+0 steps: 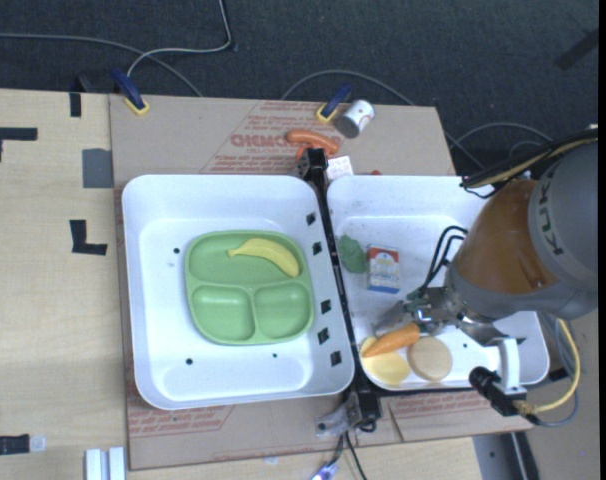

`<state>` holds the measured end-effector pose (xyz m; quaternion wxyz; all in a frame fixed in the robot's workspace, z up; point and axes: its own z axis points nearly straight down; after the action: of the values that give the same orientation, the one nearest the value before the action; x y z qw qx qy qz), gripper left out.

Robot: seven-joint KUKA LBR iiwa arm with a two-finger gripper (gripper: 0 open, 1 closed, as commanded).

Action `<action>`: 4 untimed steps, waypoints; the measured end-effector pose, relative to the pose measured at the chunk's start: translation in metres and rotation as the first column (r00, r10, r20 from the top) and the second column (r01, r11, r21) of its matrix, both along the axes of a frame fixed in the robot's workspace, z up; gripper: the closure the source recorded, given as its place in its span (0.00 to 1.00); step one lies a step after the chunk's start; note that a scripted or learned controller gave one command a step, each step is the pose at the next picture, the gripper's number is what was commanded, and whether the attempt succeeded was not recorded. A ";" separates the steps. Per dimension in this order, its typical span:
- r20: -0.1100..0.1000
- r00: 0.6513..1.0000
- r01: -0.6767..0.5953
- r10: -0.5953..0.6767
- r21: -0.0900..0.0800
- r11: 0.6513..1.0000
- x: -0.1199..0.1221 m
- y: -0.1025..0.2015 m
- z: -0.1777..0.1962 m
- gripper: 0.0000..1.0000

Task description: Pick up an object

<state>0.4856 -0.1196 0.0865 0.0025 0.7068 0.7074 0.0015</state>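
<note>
The jaws (408,316) hang low over the front-left corner of the right bin (438,193); whether they stand apart or together cannot be told, as the fingers blur against the bin floor. The likeliest target, the carrot (390,343), lies just below and beside the jaws, touching the pale yellow disc (386,368) and close to the tan round piece (430,360). Risk, as a judgement: these three items crowd against the bin wall, so a closing stroke may catch two at once or push the carrot aside. The small carton (383,268) and green piece (353,256) lie farther back, apart from the jaws.
</note>
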 end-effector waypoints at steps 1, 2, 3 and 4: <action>0.001 1.000 0.001 -0.001 -0.002 1.000 0.000 -0.001 0.010 1.00; 0.001 1.000 0.001 -0.001 -0.002 1.000 0.000 -0.001 0.010 0.00; -0.001 1.000 -0.001 0.001 0.001 1.000 0.060 0.024 0.000 0.00; -0.001 1.000 0.000 0.000 0.000 1.000 0.108 0.014 0.000 0.00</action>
<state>0.5932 -0.1056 0.0863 0.0020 0.7066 0.7076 0.0010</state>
